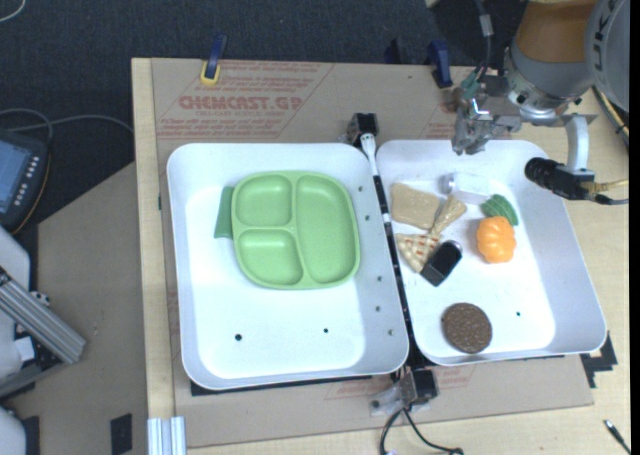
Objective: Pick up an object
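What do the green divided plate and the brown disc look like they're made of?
Green divided plate: likely moulded plastic, matte, with an even colour and soft rounded compartment edges. Brown disc: speckled, rough-looking surface, perhaps foam or a plastic toy cookie; too small to be sure.

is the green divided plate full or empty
Empty. The green divided plate lies flat in the left bin, and all three of its compartments show bare green.

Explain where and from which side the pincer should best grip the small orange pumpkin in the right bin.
Grip the orange pumpkin across its rounded middle, coming straight down from above. It sits apart from the black block, with bare bin floor on its right and lower sides; the green leaf crowds its top.
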`<state>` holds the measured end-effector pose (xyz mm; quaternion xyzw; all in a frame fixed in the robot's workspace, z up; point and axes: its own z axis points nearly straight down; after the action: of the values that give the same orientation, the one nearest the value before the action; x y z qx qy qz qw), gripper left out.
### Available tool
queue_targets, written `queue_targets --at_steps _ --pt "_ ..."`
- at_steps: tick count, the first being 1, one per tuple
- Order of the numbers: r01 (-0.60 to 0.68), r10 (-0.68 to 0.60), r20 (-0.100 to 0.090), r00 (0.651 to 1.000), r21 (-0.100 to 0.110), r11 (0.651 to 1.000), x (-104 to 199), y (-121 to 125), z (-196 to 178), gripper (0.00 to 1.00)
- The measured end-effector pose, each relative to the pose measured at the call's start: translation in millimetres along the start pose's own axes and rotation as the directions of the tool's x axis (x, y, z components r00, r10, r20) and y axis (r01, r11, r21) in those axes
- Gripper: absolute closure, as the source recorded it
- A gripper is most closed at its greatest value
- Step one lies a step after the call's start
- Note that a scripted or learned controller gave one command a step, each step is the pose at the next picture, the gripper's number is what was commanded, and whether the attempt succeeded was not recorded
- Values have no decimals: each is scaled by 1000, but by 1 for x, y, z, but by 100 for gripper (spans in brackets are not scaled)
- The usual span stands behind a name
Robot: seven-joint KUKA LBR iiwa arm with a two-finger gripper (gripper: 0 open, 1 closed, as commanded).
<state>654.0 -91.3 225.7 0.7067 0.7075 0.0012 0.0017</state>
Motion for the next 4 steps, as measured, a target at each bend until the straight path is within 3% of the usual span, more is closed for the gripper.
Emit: queue_targets --at_steps 1,2,3,4 --pt "-3 3 -1 1000 8 1000 3 -50 -8 100" --pt "0 0 -1 1000 7 1000 11 -40 10 100" --pt "-2 3 -1 1000 6 1000 -1 -49 3 100" --pt "0 0 -2 1000 7 1000 10 -52 7 100"
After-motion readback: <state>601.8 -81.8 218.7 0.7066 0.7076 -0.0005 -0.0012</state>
